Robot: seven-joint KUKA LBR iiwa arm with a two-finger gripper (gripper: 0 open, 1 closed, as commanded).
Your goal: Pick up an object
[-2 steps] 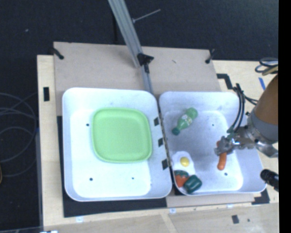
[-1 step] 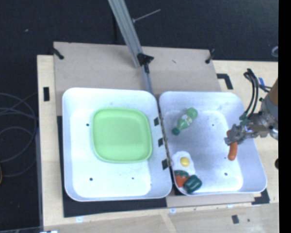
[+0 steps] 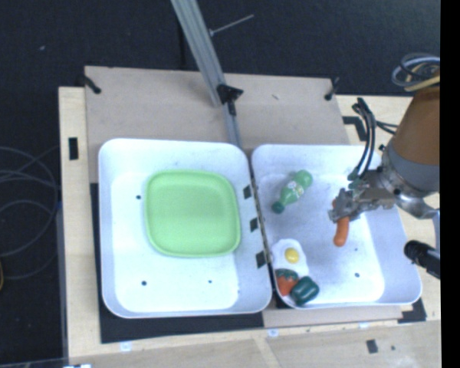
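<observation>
Grasp step: end effector (image 3: 343,215) at carrot (image 3: 340,233), right of bottle (image 3: 290,191); finger state indeterminable. Next, probably: confirm grip, lift straight.

I saw a small orange carrot-like piece (image 3: 340,232) hanging nearly upright over the right bin's (image 3: 368,282) floor, its top tucked under the gripper (image 3: 345,211), well apart from the green bottle (image 3: 290,190).

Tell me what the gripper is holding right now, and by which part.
Cannot be told for sure: the gripper sits right at the upper end of the small orange carrot-shaped toy, but a hold isn't clear.
</observation>
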